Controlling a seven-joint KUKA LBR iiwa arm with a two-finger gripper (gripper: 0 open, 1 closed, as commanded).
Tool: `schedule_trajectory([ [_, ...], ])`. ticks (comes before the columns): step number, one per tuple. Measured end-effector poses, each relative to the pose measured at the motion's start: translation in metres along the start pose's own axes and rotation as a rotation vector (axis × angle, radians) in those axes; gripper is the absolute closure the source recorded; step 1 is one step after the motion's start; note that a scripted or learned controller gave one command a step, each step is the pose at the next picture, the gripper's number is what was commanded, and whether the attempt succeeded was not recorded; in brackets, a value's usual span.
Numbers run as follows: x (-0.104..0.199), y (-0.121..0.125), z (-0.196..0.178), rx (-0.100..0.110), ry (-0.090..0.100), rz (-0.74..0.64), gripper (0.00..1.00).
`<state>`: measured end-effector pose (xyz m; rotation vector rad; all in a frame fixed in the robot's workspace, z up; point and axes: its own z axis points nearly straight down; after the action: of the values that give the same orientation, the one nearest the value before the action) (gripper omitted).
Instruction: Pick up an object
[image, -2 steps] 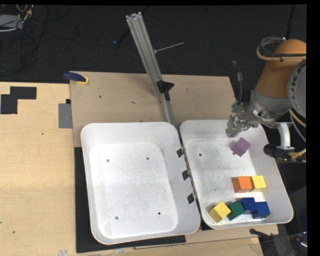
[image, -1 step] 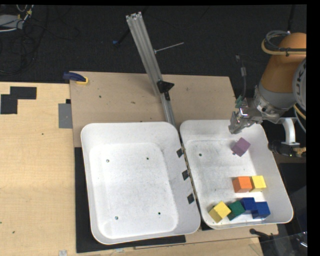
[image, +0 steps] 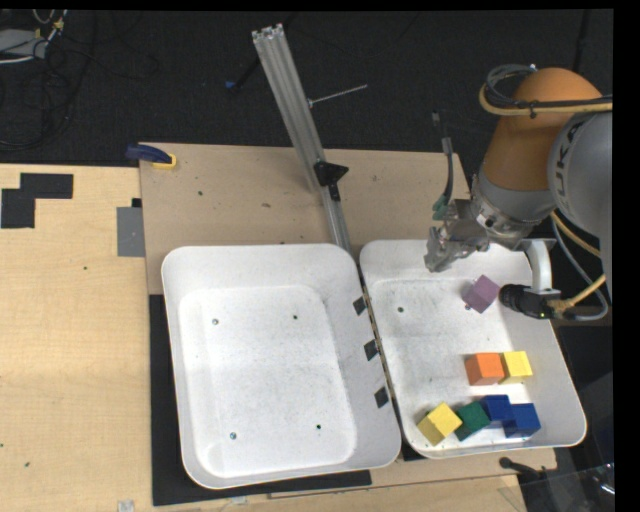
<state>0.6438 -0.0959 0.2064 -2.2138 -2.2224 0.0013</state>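
At the near end of the right bin (image: 560, 425) sit a yellow block (image: 438, 423), a green block (image: 472, 417) and a blue block (image: 512, 414), bunched together. Just beyond are an orange block (image: 486, 368) and a second yellow block (image: 517, 364), touching. Farther back a purple block (image: 481, 293) lies tilted, alone. The claw (image: 440, 258) hangs over the bin's far end; whether it is wide or narrow I cannot tell. The left bin (image: 190, 262) rests beside it on the tan desk (image: 220, 200).

Purple block (image: 481, 293), seemingly tilted, right bin (image: 420, 330), far end.
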Motion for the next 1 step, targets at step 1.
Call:
schedule_trajectory([
  [1,0.0517,-0.0024,-0.0125,-0.001,0.0,-0.001,1.0],
])
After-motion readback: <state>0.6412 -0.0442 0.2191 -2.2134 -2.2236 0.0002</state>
